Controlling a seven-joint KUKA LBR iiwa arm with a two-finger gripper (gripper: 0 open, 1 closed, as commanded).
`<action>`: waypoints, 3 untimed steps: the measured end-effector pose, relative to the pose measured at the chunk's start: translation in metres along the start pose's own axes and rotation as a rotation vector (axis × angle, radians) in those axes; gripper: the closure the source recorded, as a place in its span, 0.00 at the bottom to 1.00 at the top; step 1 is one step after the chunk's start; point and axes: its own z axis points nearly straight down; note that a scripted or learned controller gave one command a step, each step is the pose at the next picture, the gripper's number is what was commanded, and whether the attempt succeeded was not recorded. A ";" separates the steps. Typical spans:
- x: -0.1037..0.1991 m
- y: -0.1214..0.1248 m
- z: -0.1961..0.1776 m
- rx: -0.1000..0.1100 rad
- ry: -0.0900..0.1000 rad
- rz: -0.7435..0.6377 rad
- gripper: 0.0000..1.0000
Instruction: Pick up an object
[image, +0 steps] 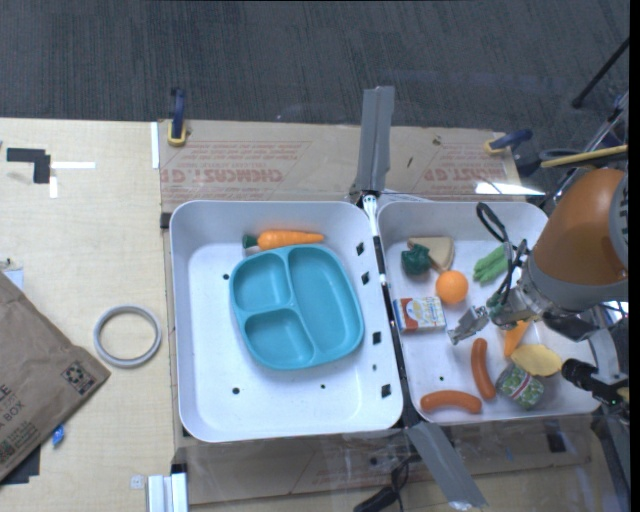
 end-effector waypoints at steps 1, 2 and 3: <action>0.000 0.000 0.000 0.000 0.000 0.000 0.00; -0.025 0.060 0.008 -0.001 -0.001 0.029 0.00; -0.014 0.114 0.008 -0.002 -0.002 0.018 0.00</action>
